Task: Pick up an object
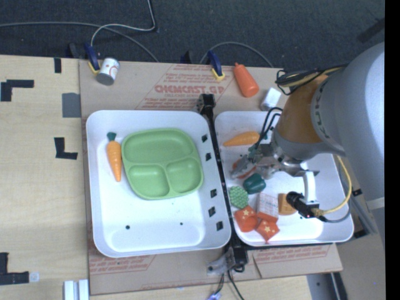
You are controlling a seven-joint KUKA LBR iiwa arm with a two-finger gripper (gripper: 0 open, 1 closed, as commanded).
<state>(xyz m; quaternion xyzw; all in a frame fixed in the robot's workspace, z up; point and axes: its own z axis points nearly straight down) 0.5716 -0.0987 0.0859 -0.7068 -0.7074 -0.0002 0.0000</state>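
Observation:
My gripper (245, 166) reaches down into the right bin (325, 233) from the right, its tip low over the bin's left part among small toys. Just below it lies a dark green piece (254, 183). A light green textured piece (238, 197) sits lower still, and two red pieces (257, 223) lie near the front wall. An orange carrot-like toy (241, 139) rests above the gripper, near the bin's back left. A small tan item (286, 204) lies to the right of a pale card (267, 202).
The left bin (100, 224) holds a green divided plate (162, 162) and a toy carrot (114, 156) at its left. Outside the bins, an orange toy (245, 80) and a small can (107, 70) lie on the cardboard at the back. Cables run along the back.

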